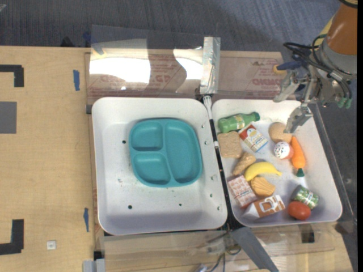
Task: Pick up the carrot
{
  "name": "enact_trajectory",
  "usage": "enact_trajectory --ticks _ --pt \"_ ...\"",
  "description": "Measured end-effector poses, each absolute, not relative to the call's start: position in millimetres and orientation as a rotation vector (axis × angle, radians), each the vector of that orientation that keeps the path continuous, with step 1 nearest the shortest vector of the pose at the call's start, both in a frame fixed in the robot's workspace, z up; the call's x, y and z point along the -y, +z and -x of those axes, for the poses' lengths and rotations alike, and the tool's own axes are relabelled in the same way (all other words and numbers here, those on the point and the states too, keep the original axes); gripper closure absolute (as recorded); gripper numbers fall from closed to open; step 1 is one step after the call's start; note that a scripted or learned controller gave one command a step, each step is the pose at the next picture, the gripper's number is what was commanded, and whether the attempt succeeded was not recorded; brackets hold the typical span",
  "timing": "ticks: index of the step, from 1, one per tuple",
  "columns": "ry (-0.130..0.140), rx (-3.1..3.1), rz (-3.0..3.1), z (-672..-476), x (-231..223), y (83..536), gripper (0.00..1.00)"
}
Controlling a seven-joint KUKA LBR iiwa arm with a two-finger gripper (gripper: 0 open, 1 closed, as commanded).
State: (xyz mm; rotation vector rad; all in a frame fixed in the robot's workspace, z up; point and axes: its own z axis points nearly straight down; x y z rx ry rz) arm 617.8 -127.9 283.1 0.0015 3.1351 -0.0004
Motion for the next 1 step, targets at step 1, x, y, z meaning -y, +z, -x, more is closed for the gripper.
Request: enact_trajectory --ticks 1 --pt "0.006 -3.146 0.156 -626.9 218.0 128.1 0.0"
